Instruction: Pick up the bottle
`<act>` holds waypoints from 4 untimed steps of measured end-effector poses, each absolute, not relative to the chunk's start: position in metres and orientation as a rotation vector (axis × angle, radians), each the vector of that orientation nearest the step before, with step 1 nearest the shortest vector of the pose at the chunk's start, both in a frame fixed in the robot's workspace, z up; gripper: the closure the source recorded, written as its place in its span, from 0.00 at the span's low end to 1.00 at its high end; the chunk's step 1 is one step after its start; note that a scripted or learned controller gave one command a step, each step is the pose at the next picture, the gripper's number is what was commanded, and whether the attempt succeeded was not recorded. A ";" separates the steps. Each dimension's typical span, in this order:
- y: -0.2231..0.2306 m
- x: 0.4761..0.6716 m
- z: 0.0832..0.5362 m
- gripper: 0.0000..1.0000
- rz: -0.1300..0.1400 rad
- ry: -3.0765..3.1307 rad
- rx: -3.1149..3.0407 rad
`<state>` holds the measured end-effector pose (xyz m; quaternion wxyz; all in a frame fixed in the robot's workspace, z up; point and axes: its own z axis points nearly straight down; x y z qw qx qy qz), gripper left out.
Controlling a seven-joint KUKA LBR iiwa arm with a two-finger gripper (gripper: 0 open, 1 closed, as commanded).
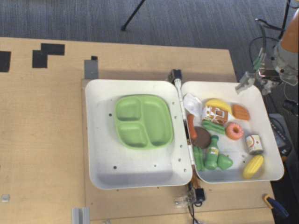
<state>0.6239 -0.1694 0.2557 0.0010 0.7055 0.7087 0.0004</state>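
Since the arm [287, 45] is parked up at the 2 o'clock corner of the right bin [273, 169], I'd say this is the very start: the approach, nothing grabbed. The gripper [247, 80] hangs just over the bin's top edge, well apart from the pile of toys, and nothing sits between its tips. Honestly can't tell how wide it's open from this angle; it's just a small grey blur.

The bottle [212, 154] is the little green one lying toward the 7 o'clock part of the right bin, neck pointing up toward 12. It's crowded: a brown round thing [202, 136] touches its top at about 11 o'clock, green veggie pieces [199, 158] press in on its 9 o'clock side and another green blob [225, 162] sits at 4 o'clock.

The next move, I reckon, needs a swing down toward 7 o'clock across the bin, then a drop straight onto the bottle's body with the tips slotted into those tight gaps. Easy to snag a neighbour instead.

The left bin [100, 171] holds a green divided plate [140, 120].
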 end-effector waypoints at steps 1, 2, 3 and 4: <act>-0.108 0.619 0.203 0.00 0.002 2.031 2.397; -0.085 0.576 0.134 0.00 0.001 2.155 2.286; -0.094 0.560 0.091 0.00 0.019 1.853 2.528; -0.093 0.562 0.102 1.00 0.027 1.854 2.524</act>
